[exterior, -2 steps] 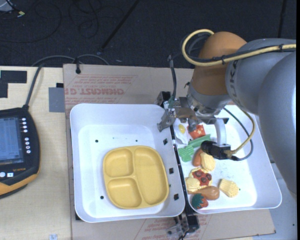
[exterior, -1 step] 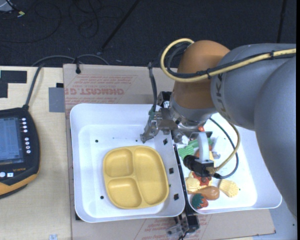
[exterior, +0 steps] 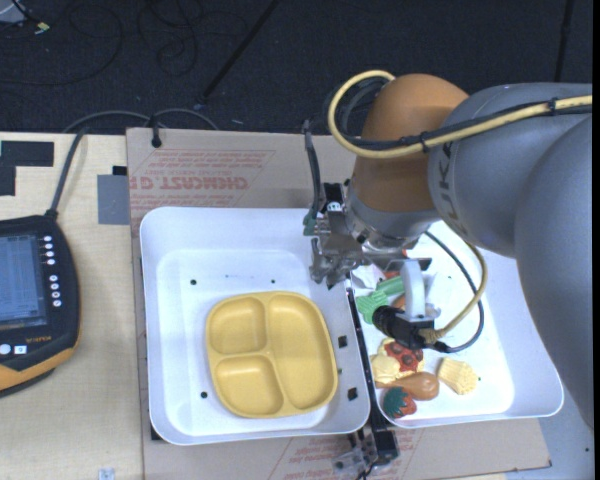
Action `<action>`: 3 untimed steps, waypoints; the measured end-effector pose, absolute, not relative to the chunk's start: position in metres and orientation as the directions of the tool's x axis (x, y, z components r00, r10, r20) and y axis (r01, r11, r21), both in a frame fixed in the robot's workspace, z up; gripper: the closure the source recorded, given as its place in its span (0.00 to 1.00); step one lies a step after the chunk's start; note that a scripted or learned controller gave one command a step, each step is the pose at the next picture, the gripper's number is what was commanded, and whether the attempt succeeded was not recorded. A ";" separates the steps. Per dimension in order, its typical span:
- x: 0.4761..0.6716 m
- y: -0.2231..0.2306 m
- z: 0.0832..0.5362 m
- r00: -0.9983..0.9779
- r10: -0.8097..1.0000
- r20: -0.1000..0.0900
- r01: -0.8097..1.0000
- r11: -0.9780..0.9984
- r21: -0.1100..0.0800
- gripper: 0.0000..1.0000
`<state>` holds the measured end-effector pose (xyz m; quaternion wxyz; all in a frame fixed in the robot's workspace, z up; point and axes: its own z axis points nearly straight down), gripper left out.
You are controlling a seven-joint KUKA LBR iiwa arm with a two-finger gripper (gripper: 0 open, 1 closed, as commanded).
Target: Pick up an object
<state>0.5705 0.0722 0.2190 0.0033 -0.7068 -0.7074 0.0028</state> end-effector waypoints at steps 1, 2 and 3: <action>0.500 0.057 0.370 -0.001 1.000 0.003 1.000 0.001 0.009 1.00; 0.475 0.004 0.452 0.003 1.000 0.000 1.000 -0.003 0.008 1.00; 0.476 0.044 0.543 -0.005 1.000 0.001 1.000 0.005 0.007 1.00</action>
